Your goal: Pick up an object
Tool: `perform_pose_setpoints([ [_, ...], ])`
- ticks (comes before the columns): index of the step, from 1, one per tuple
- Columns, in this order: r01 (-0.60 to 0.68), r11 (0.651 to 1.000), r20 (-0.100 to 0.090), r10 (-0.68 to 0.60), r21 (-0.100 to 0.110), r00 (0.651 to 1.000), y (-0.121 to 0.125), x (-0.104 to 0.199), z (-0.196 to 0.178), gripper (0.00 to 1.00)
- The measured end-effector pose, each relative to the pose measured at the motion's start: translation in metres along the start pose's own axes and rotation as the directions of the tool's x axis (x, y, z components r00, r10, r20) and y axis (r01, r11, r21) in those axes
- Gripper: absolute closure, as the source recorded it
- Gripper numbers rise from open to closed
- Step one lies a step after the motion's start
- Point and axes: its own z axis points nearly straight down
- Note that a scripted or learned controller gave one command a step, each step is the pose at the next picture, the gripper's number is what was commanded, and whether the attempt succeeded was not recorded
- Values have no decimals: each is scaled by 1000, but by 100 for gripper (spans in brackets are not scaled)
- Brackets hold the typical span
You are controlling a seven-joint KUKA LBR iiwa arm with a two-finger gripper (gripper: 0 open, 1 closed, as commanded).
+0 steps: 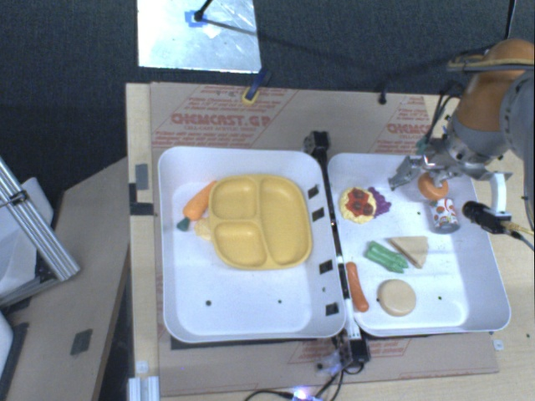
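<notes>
The right bin [481, 261] holds several toy foods. There is a yellow and red pizza-like piece with purple grapes [361, 204], a green vegetable [385, 256], a tan bread wedge [411, 249], a red sausage [356, 286], a round tan bun [396, 296], a small printed can [444, 214] and an orange round piece [435, 188]. My gripper [420, 171] hangs low over the bin's far side, right next to the orange piece and partly covering it. Whether it touches that piece is not clear.
The left bin [180, 224] carries a yellow divided plate [255, 220] with a carrot [197, 202] at its left edge. A black divider with clips [328, 215] runs between the bins. The arm's body [493, 107] looms over the right bin's far right corner.
</notes>
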Motion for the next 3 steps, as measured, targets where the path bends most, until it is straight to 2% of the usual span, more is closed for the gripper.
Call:
perform_pose_setpoints([
  [1, 0, 1000, 1, 0, -5, 1000, 1, 0, 34, 0],
  [2, 2, 1000, 2, -2, -9, 1000, 2, 0, 23, 100],
  [3, 4, 1000, 2, -4, -10, 1000, 13, 6, -30, 100],
])
